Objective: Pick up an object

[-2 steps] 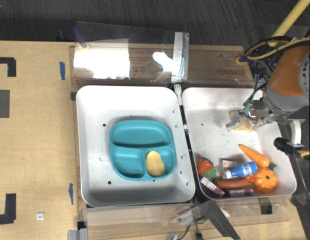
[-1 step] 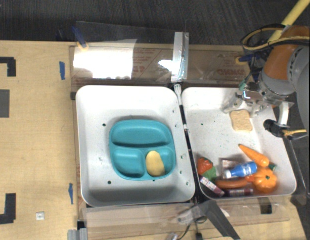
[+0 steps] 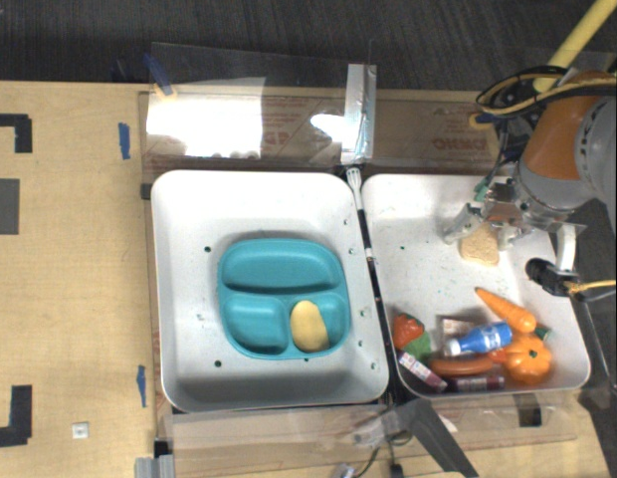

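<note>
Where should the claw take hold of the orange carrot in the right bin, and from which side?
Grip the orange carrot across its thick middle, coming straight down from above. It lies flat and slanted on top of the pile, its pointed tip up-left toward bare floor of the right white bin. The tip is probably too thin to pinch firmly, and neighbours crowd its lower end.

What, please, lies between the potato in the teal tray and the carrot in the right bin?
In the camera view, the teal tray's rim, both bins' adjoining walls and a red toy lie between the potato and the carrot.
</note>
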Available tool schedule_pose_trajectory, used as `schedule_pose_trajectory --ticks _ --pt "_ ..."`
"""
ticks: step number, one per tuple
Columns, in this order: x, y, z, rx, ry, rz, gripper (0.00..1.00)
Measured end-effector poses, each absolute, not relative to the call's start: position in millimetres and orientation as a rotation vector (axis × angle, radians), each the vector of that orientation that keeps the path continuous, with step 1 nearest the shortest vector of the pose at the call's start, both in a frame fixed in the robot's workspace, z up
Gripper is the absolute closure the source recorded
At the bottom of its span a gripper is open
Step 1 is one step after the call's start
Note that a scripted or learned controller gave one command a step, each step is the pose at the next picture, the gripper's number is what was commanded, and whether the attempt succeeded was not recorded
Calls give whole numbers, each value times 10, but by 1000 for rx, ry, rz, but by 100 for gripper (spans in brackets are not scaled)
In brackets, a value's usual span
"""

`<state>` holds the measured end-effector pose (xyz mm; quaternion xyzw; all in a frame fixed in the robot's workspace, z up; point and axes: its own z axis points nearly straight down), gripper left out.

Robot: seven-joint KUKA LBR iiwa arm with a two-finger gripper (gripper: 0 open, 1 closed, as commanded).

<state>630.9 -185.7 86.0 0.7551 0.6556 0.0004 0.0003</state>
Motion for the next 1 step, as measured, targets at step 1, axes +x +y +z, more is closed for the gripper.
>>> schedule_pose_trajectory --ticks 1 --pt "6321 -1855 973 2367 2060 2 100"
